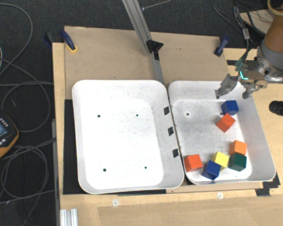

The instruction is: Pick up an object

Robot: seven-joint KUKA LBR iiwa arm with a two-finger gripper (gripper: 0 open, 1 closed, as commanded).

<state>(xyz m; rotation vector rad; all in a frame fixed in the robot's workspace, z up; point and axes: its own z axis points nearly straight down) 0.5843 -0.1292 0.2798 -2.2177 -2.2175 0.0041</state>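
The pincer (236, 91) hung open and empty over the right bin (198, 126), just above a blue cube (230, 107). An orange cube (225, 122) lay beside it.

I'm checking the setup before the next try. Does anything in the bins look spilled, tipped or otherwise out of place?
Nothing stands out. All seven blocks lie inside the right bin: a blue one and an orange one near the gripper, the rest clustered at the near edge. Both bins sit level side by side.
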